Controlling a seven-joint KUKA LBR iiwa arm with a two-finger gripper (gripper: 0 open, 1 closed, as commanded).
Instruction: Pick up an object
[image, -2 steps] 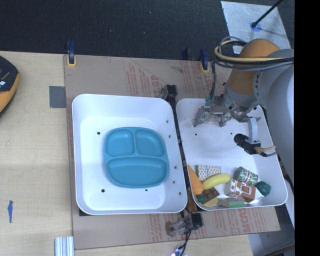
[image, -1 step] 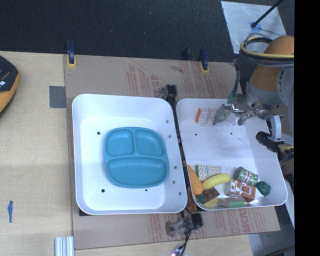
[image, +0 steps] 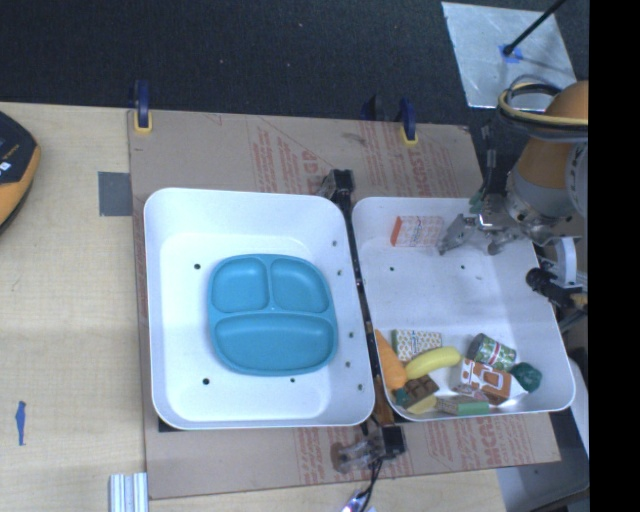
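The pincer (image: 468, 236) hangs open and holds nothing at two o'clock in the right bin (image: 452, 290), just right of a small orange-and-white packet (image: 407, 231). Toy food (a banana (image: 433, 360) among it) crowds the bin's six o'clock edge.
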